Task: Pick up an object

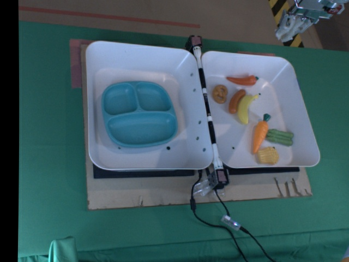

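The hand (294, 16) hangs at the upper right of the camera view, beyond the far corner of the right bin (302, 105) and well apart from everything in it; from this angle I cannot tell whether it is released or clenched, and nothing shows in its grip. The green-covered bench (49, 119) carries 2 white bins side by side. The left bin (95, 64) holds a teal divided plate (139, 113) with 3 compartments. The right bin holds the candidates for picking: a small red chilli (242, 80) near the far wall, a brown round piece (220, 94) close to the divider, an orange sausage-shaped piece (236, 101) touching a yellow banana (246, 107), a carrot (260, 135) with a green top, a green bundle (280, 137) just beside it, and a yellow corn piece (268, 155) near the front wall. All look like toy food, so they are probably light, stiff and smooth, apt to slide or roll if pinched off centre. The carrot seems the easiest target: it lies with free space on its left, and gripping across its thick upper body, near the green top, should hold better than the tapering tip. The banana and its neighbour touch, which would likely crowd a grasp there.
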`<state>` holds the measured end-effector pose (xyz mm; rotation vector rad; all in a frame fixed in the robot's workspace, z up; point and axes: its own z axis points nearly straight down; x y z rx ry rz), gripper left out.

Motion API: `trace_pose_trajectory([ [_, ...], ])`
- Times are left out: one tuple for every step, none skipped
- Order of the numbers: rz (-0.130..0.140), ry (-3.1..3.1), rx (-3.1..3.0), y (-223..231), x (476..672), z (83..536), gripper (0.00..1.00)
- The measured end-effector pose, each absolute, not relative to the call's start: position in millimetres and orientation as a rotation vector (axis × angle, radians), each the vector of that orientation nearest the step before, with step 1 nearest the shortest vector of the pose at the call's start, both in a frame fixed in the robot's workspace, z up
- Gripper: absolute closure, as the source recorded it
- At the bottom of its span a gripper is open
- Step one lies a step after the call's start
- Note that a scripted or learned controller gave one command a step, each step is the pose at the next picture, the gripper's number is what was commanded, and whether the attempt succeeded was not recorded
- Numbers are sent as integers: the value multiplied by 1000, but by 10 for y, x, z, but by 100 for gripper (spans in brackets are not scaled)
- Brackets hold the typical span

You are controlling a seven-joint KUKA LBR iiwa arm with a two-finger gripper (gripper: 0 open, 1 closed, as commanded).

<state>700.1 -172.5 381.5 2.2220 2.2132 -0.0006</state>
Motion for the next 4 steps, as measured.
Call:
trace_pose_trajectory([
  [1, 2213, 2223, -1875, 6245, 3366, 100],
  [2, 2214, 2220, -1869, 6929, 3542, 100],
  [3, 2212, 2219, -1871, 7005, 3650, 100],
  [1, 2213, 2220, -1872, 7004, 3644, 100],
])
